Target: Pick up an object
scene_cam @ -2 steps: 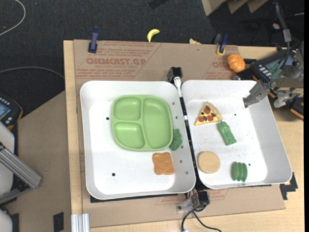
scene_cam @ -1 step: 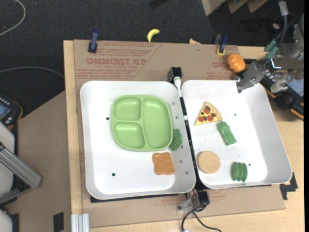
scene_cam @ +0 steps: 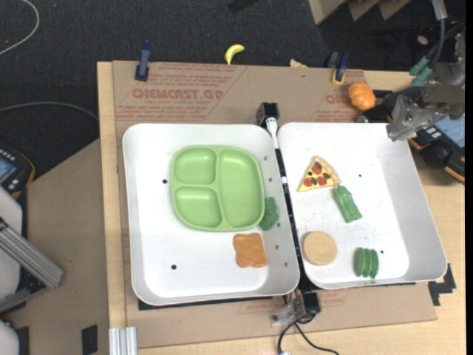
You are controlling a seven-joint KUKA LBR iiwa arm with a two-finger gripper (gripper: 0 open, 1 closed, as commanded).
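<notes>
Cardboard sheet (scene_cam: 185, 95) covers the bench under two shallow white bins set side by side. Landmark: pizza slice (scene_cam: 318, 174), lying in the right bin (scene_cam: 399, 191). Just below and right of the slice: a green pickle-like piece (scene_cam: 346, 203). Further below the slice: a round tan cookie (scene_cam: 320, 248), with a ridged green piece (scene_cam: 366, 262) to the cookie's right. Left of the slice, in the left bin (scene_cam: 148, 198): a green divided plate (scene_cam: 218, 188), a small green piece (scene_cam: 270, 213) at its right edge, a toast slice (scene_cam: 250, 250) below it. Gripper (scene_cam: 403, 124) sits up and right of the slice, at the right bin's far rim; finger state cannot be told.
</notes>
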